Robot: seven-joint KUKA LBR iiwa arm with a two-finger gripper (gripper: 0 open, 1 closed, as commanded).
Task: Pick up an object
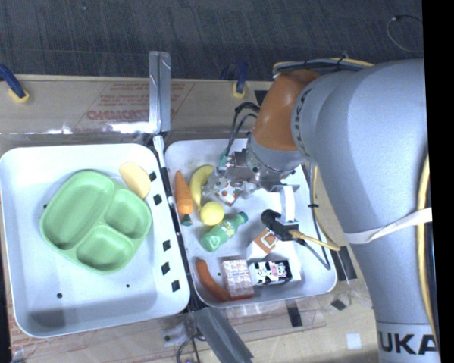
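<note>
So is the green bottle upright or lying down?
Lying down: the green bottle rests on its side in the right bin, beside the lemon.

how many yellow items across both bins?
3. A yellow block in the left bin beside the green tray; a banana and a lemon in the right bin. The arm may hide more.

Green divided plate (97, 220) lies in the left white bin (32, 301).
</note>
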